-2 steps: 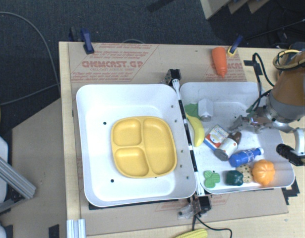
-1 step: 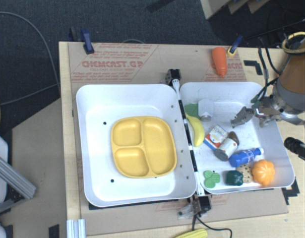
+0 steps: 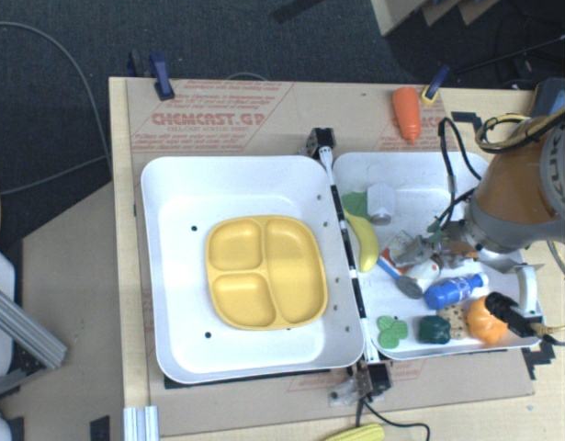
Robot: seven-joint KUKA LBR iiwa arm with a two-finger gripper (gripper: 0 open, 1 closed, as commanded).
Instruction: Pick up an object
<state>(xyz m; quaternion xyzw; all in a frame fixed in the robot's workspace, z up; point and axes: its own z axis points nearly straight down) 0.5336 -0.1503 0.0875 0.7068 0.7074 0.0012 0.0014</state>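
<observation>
Camera view looks down on the left bin [image 3: 172,246], where a yellow divided plate [image 3: 265,272] lies near the middle; the right bin [image 3: 401,165] holds the clutter, and the arm [image 3: 516,191] reaches into it from the right. Its gripper [image 3: 427,246] sits low among the objects, the jaws too hidden to tell open from closed; a banana [image 3: 363,239] lies along the bin's left wall, a blue bottle [image 3: 455,290] just below the gripper, an orange toy [image 3: 485,322] near the lower right corner, a dark green block [image 3: 435,329] beside it.
</observation>
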